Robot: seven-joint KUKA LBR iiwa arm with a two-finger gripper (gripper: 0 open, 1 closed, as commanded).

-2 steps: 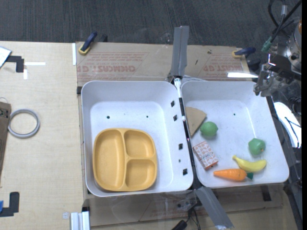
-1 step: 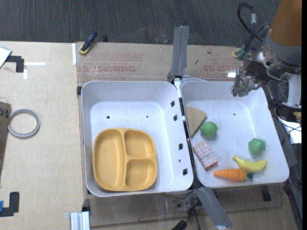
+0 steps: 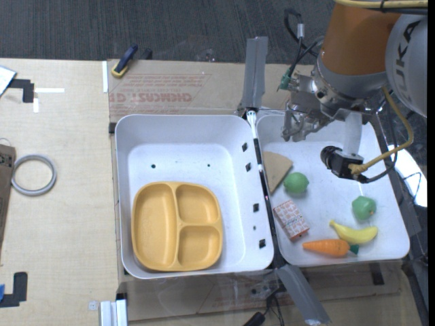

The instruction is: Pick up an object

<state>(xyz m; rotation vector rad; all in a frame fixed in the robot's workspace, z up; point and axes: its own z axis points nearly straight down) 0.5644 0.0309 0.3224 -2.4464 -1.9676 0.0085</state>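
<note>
step: approach, nothing gripped | end effector above right bin, fingers' spread unclear | next: descend on green ball

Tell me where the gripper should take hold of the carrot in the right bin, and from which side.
Grip the carrot across its orange body near the middle, coming straight down from above. It lies flat and roughly horizontal, so the fingers should close across its narrow width. Avoid the green-topped end, which sits tight against the banana; the pointed end toward the small carton has more room, I judge.
</note>
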